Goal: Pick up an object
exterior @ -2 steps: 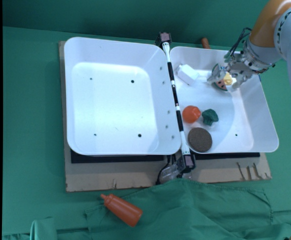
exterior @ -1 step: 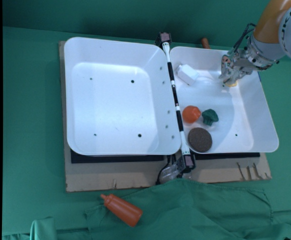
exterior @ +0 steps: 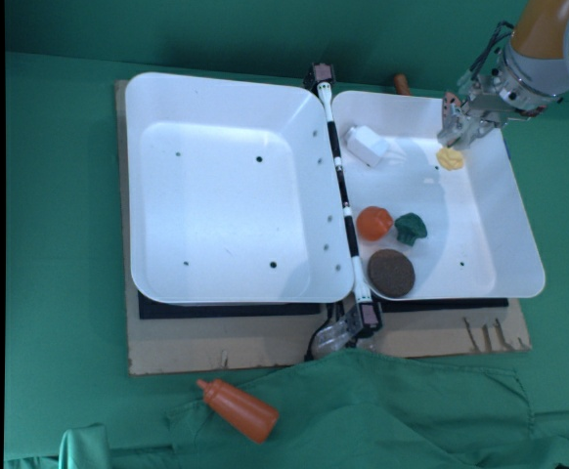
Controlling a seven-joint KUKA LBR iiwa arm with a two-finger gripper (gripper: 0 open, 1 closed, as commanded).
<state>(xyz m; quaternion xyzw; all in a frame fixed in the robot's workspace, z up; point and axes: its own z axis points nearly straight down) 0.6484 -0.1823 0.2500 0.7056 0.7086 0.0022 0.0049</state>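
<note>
My gripper (exterior: 456, 137) hangs over the far right corner of the right bin (exterior: 519, 262), its fingers open and pointing down. Just below the fingertips a small yellow object (exterior: 450, 158) lies on the bin floor, with nothing held between the fingers. A white block (exterior: 370, 146) lies at the bin's far left. Nearer the front sit an orange-red ball (exterior: 373, 223), a dark green broccoli-like piece (exterior: 411, 228) and a brown round disc (exterior: 391, 273).
The left bin (exterior: 157, 115) stands beside the right one, with a black-and-white divider bar (exterior: 341, 189) between them. An orange bottle (exterior: 238, 409) lies on the green cloth in front of the bench. A small orange item (exterior: 400, 84) sits behind the right bin.
</note>
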